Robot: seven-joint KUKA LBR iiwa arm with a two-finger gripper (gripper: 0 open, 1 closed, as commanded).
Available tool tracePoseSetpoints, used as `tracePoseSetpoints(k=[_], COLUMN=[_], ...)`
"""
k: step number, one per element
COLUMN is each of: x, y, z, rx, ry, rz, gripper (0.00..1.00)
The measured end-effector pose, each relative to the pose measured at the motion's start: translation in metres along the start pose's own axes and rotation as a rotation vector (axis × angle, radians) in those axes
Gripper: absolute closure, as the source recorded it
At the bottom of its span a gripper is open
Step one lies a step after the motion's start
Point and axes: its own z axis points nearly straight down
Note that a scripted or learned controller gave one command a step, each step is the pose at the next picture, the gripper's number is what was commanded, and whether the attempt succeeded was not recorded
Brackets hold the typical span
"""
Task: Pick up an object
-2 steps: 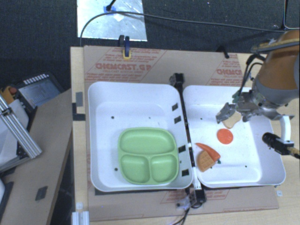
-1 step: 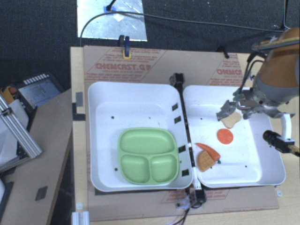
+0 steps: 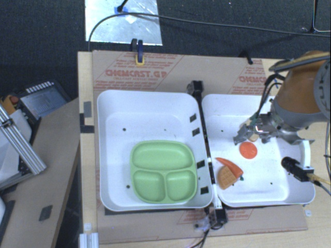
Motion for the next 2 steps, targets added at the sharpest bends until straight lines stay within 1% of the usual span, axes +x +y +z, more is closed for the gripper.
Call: tracePoseSetpoints(k=[1, 2], x=[0.001, 0.001], y=[0.003, 0.005], z=[0.042, 0.078], rx=[-0.001, -0.008], ry=[0.000, -0.001], rz=[-0.001, -0.001], gripper=[0.00, 0.00])
